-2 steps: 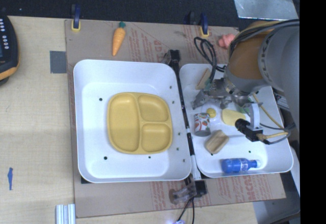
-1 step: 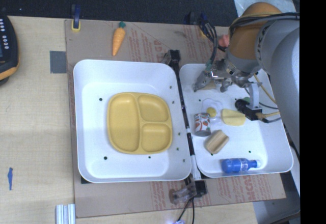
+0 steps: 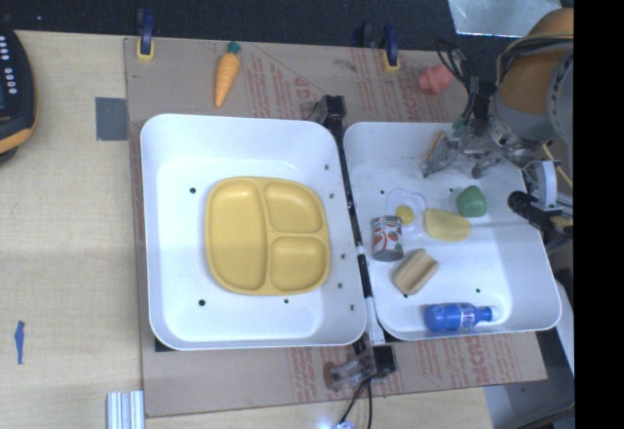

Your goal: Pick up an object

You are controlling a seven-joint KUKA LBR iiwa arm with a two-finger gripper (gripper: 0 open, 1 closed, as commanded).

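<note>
Wooden bench (image 3: 68, 222) under brown board (image 3: 283, 81), two white bins (image 3: 175, 320), toy carrot (image 3: 226, 76).

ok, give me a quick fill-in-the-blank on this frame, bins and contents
1. The yellow divided tray lies in the ____ bin.
2. The blue bottle lies near the right bin's ____ edge.
3. The toy carrot lies ____ both bins, on the board.
4. The tool hovers over the ____ bin.

Missing words: left; front; outside; right

Robot lab: clamped cardboard sheet (image 3: 292, 86) on wooden bench (image 3: 68, 222), two white bins (image 3: 175, 320), toy food.
</note>
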